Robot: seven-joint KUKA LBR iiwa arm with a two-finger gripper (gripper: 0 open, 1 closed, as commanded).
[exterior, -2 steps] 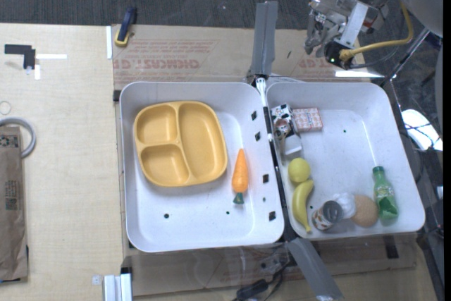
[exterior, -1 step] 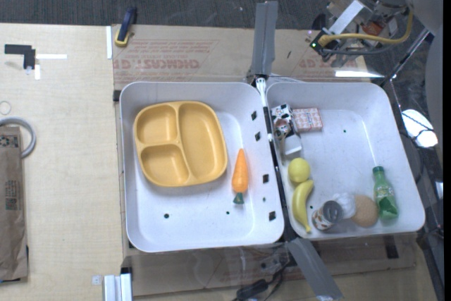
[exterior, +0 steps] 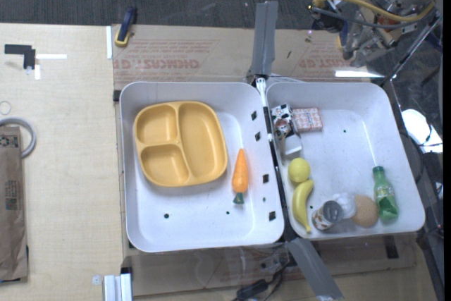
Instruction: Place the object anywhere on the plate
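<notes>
Currently up in upper right corner of frame: arm (exterior: 394,0), cables looped round it, above the far rim of right bin (exterior: 352,144). Gripper (exterior: 354,46) there too, half lost in the clutter; open or closed, can't tell.

Carrot (exterior: 240,171) lying in left bin (exterior: 197,229), centre of frame, just beside right edge of plate (exterior: 201,141), not on it, green end toward bottom of frame. Plate yellow, 3 compartments, sits upper left in that bin.

In right bin: pink box (exterior: 307,120) and small black-and-white packet (exterior: 282,120) near top left corner; lemon (exterior: 299,170) just above banana (exterior: 301,204) along left wall; can (exterior: 328,215), brown round item (exterior: 364,211) and green bottle (exterior: 384,192) along bottom right.
</notes>
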